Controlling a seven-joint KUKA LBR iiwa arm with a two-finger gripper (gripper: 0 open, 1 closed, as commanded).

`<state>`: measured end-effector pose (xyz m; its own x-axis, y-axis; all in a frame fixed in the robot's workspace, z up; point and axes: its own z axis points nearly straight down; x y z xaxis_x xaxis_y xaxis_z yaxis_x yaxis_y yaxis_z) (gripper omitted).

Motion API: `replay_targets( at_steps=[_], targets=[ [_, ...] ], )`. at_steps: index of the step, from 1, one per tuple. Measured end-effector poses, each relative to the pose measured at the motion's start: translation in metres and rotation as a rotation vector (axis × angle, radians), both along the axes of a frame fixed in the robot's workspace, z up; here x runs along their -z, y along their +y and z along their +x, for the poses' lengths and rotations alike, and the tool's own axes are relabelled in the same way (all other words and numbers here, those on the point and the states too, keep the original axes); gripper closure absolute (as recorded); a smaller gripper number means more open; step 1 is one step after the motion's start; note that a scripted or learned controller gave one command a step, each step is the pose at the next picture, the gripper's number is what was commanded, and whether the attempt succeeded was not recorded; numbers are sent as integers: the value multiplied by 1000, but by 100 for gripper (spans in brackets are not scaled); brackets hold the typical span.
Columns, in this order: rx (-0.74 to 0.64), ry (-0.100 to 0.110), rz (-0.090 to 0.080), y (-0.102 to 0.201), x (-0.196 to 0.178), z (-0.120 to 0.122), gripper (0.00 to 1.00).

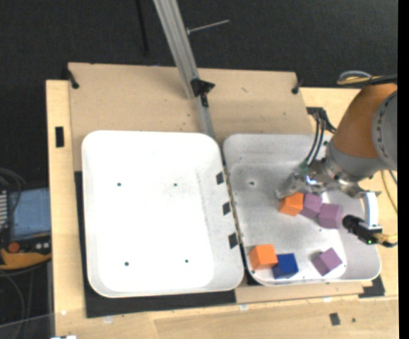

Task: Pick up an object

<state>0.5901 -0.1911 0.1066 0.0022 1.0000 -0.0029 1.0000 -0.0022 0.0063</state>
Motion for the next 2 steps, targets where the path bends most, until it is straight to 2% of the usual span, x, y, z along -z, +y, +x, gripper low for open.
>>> replay_targets(
  at_steps=[1,2],
  targets=[
    [3,-3,1,-1,-13,1,100],
    [-5,0,1,-5,-58,6,100]
  ],
)
